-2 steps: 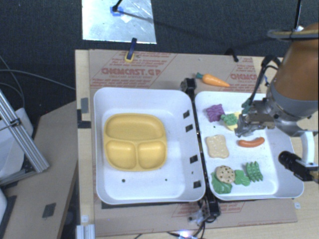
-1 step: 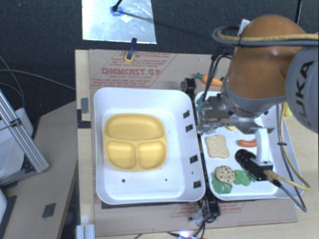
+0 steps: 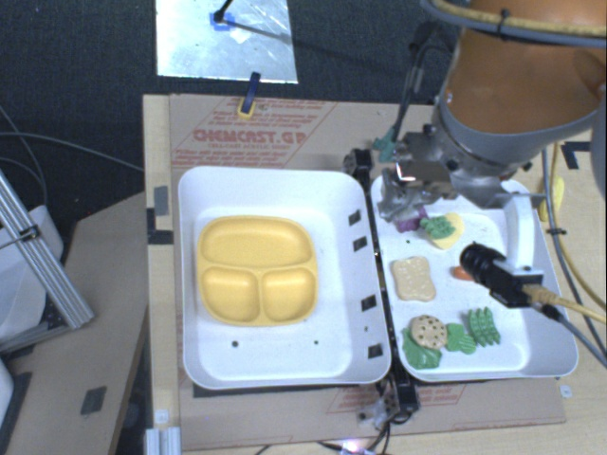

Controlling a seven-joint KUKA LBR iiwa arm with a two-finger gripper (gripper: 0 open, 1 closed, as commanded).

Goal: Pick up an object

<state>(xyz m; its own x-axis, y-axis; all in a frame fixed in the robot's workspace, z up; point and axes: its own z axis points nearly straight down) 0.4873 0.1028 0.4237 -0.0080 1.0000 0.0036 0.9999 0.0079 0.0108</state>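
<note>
Dark carpet surrounds the bench (image 3: 237, 126). Left of the right bin (image 3: 550, 349), the left bin (image 3: 237, 358) holds a yellow tray (image 3: 256, 268). Over the right bin's far corner the end effector (image 3: 410, 200) is lowered beside a purple piece (image 3: 408, 223); its state cannot be told. Nearer lie a cracker (image 3: 413, 279), cookie (image 3: 428, 330) and green leaf (image 3: 484, 325). A descent onto one item is apparently next.

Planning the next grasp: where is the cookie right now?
In the camera view, the cookie lies in the right bin, near its front left corner, on a green leafy piece, below the cracker.
</note>
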